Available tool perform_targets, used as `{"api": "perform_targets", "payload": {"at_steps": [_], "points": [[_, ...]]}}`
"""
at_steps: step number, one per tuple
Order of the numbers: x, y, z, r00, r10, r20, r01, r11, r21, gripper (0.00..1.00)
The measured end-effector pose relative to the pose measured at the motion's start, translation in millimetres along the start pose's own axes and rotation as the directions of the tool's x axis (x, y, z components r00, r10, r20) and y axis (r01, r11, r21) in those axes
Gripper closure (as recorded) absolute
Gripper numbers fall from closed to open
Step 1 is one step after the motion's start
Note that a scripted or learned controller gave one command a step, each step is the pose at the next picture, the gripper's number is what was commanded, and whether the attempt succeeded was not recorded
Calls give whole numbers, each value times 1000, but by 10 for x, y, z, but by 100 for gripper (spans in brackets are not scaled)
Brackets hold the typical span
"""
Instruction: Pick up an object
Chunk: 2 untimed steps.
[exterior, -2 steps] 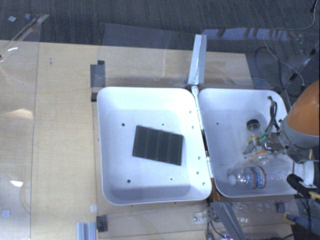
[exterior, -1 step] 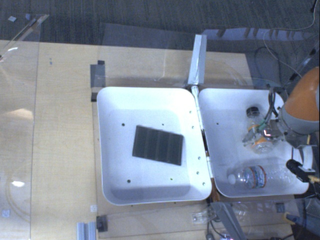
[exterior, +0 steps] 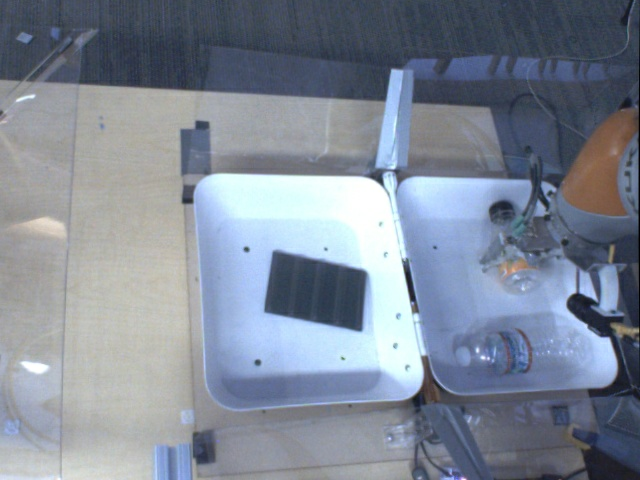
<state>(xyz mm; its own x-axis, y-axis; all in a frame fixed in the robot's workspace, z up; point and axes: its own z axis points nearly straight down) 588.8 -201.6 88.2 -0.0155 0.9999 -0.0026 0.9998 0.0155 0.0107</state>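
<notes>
Right bin (exterior: 440, 218), bottle (exterior: 500, 351) lying by its near wall, clear orange-tinted item (exterior: 515, 266) just behind bottle, pincer (exterior: 522, 240) over that item, its grip cannot be told, small dark round thing (exterior: 500, 211) further behind, bare floor left of bottle, ribbed pad (exterior: 316, 290) in left bin (exterior: 215, 268), well left of bottle.

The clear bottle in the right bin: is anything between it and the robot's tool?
Nothing visible. The bottle lies uncovered at the bin's near side; the tool is by a small clear item farther back.
</notes>
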Motion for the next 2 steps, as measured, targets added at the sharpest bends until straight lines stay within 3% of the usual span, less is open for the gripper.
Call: {"api": "perform_targets", "payload": {"at_steps": [1, 2], "points": [[14, 20, -117, 1000, -5, 0, 5, 1000, -5, 100], [738, 401, -812, 1000, 24, -5, -24, 999, 22, 100]]}}
